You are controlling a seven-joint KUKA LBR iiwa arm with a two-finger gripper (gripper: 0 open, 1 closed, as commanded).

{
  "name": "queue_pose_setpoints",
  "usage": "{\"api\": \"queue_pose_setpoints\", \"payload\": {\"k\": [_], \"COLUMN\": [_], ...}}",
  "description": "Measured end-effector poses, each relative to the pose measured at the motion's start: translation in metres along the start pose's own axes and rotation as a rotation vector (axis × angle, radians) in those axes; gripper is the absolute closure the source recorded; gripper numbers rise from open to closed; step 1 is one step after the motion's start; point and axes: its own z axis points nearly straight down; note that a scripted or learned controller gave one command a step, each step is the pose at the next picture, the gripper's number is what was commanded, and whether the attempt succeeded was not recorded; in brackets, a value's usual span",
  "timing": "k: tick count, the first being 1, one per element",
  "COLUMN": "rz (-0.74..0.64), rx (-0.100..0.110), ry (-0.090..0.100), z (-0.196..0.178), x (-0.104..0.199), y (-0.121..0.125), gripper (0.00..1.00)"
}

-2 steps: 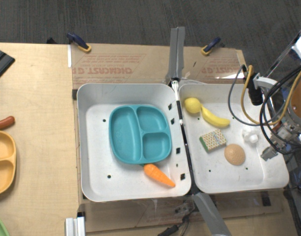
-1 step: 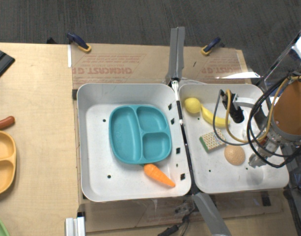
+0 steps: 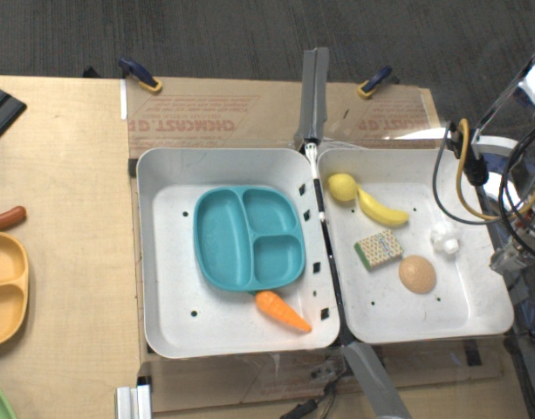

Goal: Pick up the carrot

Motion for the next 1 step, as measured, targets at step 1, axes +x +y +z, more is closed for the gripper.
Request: {"api": "queue_pose_setpoints", "payload": {"k": [1], "rz": [-0.03], "rx": [-0.002], "ry": [-0.004], "z": [0.0461], "x": [-0.0181], "y": [-0.0214], "gripper": [1.0]}}
